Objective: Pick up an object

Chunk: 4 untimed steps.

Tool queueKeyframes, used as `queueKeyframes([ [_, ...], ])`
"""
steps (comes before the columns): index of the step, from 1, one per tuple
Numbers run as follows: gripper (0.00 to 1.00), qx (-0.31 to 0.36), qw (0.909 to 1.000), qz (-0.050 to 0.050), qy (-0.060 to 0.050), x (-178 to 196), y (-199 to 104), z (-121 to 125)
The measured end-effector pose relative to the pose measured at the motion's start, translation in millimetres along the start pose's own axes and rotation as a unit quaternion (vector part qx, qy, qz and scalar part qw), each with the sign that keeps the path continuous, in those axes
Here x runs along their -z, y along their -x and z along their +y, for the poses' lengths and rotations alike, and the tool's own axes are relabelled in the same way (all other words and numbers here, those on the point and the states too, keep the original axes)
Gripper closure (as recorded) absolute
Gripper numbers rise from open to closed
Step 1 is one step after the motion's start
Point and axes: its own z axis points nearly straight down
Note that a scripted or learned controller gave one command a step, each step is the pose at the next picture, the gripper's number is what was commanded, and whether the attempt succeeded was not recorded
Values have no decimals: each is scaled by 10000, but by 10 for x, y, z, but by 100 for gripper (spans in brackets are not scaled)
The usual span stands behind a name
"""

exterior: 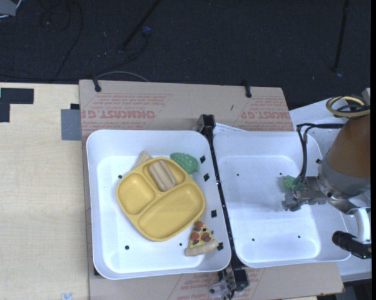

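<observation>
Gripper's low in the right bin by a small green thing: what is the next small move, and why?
Probably a slow straight lift to test the grasp. The gripper sits low at the right bin's right side with a small green object at its tip, but whether the object is held is not visible.

A pale wooden bench (31, 199) carries a brown cardboard sheet (181, 108), with 2 white bins (103, 230) (263, 145) side by side on it.

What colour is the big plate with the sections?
Yellow. The divided plate shows clearly in the camera view, in the left bin.
</observation>
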Motion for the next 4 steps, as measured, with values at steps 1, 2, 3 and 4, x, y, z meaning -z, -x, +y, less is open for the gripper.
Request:
queueKeyframes([
  [1, 100, 0, 10000, -6, 14, 624, 35, -21],
  [2, 100, 2, 10000, -2, 1, 890, 40, -14],
  [3, 100, 13, 10000, 16, -27, 790, -444, -92],
  [4, 100, 14, 10000, 18, -31, 690, -996, -153],
])
